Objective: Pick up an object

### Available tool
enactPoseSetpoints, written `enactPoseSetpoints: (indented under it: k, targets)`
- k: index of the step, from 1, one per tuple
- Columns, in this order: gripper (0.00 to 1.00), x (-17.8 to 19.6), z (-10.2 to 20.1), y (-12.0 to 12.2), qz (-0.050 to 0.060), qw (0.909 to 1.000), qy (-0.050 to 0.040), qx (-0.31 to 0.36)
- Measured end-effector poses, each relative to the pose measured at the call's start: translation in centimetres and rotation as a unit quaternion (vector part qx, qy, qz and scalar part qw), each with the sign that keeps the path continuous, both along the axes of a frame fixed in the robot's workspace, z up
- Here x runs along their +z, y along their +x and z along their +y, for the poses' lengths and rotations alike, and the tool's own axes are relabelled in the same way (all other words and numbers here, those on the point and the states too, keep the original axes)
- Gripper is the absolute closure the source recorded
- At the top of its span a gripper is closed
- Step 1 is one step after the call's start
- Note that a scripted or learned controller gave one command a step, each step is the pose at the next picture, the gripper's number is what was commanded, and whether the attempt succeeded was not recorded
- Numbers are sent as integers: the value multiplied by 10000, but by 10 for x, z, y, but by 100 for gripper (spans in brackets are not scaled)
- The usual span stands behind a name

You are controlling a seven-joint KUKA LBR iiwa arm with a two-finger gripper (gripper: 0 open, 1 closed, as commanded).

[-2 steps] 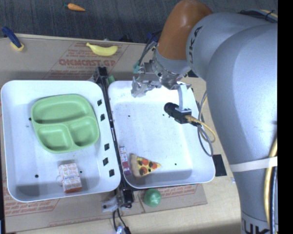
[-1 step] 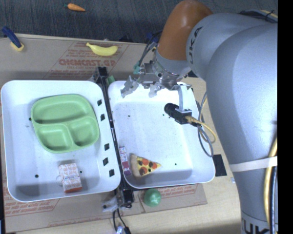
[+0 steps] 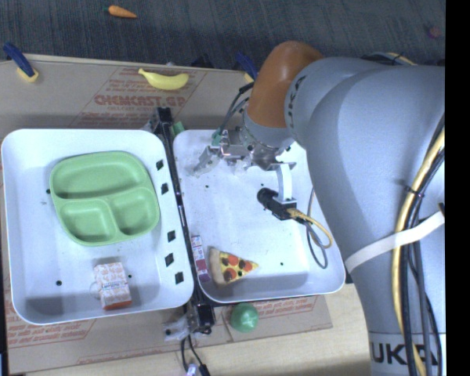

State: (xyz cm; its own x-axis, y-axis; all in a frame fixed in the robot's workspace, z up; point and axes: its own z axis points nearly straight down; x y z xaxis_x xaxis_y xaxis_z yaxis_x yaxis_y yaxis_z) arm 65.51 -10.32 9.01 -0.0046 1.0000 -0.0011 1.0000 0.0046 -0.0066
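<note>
Claw (image 3: 219,153) of the grey arm is seen low at the far end of the right bin (image 3: 323,276), under the orange band above the wrist; whether it is open or closed cannot be told, since the metal parts blur together there, and nothing can be made out in its grasp. Candidate objects are placed as follows: a toy pizza slice (image 3: 230,265) lies at the near left corner of the right bin, well apart from the claw; a green divided tray (image 3: 104,196) fills much of the left bin (image 3: 16,210), with a small snack box (image 3: 111,283) near that bin's front. Outside the bins, a green ball (image 3: 244,317) rests on the cardboard by the front edge, and a banana (image 3: 164,78) lies on the cardboard behind. Bare bin floor appears to sit under the claw, so a grasp made at this spot would likely close on nothing. The pizza slice is thin and tucked against the wall and divider, so it could be pushed into the corner or slip out if approached badly
</note>
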Motion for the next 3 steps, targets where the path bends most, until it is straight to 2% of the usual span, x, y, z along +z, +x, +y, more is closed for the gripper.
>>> enactPoseSetpoints:
  k: [1,2,3]
  targets:
    - [100,12,1,2,-14,10000,0,16]
    - [100,103,92,2,-33,10000,17,11]
    - [100,102,158,1,-25,10000,9,12]
